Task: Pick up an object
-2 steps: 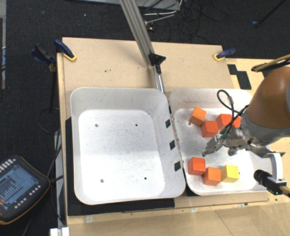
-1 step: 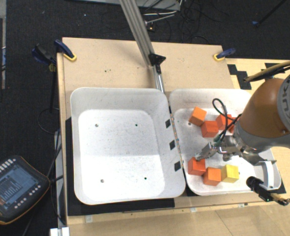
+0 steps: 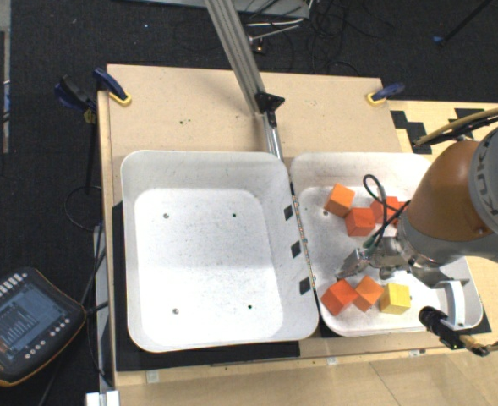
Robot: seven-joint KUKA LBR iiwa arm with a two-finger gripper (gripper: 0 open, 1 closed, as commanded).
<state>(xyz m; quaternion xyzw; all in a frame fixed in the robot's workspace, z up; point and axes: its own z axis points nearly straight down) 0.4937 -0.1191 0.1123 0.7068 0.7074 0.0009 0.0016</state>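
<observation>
Down in the right bin (image 3: 316, 174), hand (image 3: 360, 265) over orange cubes (image 3: 354, 294).

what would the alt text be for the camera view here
A grey and orange arm reaches from the right over the right bin, its hand low among orange blocks and one yellow block. The left bin sits beside it on a tan bench.

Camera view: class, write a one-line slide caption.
Arm's gripper poised over orange and yellow blocks in the right bin.
</observation>
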